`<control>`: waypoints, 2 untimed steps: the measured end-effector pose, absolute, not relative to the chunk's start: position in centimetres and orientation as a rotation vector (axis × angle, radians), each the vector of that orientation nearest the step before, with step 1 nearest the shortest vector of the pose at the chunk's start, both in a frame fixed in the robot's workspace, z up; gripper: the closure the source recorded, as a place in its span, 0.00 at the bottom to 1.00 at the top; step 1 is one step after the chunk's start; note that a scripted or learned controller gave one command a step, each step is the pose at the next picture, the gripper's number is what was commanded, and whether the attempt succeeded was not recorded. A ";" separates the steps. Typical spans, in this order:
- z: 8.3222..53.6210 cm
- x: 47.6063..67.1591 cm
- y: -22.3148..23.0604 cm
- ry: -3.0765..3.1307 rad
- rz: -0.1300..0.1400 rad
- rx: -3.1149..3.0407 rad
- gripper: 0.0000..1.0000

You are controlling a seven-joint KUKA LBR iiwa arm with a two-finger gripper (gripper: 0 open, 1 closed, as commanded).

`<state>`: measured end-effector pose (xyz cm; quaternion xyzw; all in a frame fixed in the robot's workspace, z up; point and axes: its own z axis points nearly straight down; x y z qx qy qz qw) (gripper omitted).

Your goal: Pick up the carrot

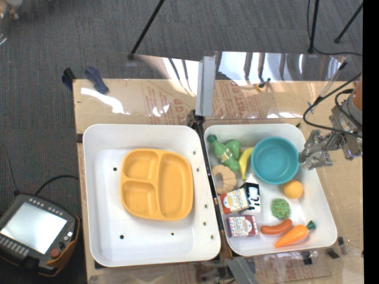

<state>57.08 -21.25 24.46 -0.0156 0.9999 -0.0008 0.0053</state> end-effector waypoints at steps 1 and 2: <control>14.7 50.1 -20.0 3.150 0.009 -0.004 1.00; 16.4 53.2 -20.9 3.134 0.002 -0.180 1.00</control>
